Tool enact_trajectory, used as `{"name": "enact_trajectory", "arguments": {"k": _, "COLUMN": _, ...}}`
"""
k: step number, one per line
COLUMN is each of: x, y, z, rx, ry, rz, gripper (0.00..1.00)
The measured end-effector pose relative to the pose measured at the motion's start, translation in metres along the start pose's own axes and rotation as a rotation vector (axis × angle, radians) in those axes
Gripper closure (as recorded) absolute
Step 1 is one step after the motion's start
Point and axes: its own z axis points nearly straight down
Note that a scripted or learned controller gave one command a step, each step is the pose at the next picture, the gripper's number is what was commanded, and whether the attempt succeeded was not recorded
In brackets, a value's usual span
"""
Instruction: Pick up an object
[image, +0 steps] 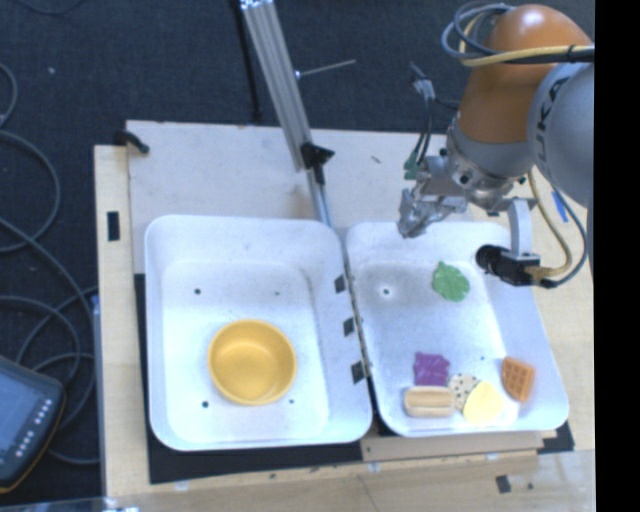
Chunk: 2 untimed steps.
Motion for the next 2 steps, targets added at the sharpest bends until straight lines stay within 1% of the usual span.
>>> {"name": "enact_trajectory", "arguments": {"k": 2, "x": 0.094, "y": 0.013, "z": 0.010, "rx": 0.000, "ry": -0.001, "rz": 0.001, "gripper": 1.00}}
